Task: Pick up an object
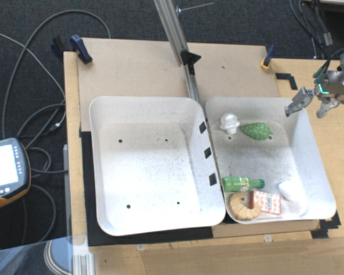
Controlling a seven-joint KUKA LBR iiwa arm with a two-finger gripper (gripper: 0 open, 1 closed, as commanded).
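At the right edge of my feed, the gripper [309, 103] is hanging just outside the upper right corner of the right bin [309, 148], above the bench [137, 67]. I am seeing its two fingers spread apart, one [298, 102] reaching over the bin's rim and the other [323, 109] over the bench, with nothing between them. A small teal light is glowing on the body behind the fingers.

Moving inward, the nearest things are lying at the top of the right bin: a bumpy green object [257, 131] and, just to its left, a small white knob-like piece [229, 122]. They are sitting close together but apart from the gripper.

Further down, along the bin's lower wall, I am watching a green bottle [242, 183] lying on its side, a tan ring-shaped piece like a doughnut [244, 206] below it, a red and white packet [266, 203] touching that ring, and a pale white lump [290, 192] near the right corner. The packet's printing is too small for me to read.

The left bin [149, 165] is sitting beside it, their walls touching.
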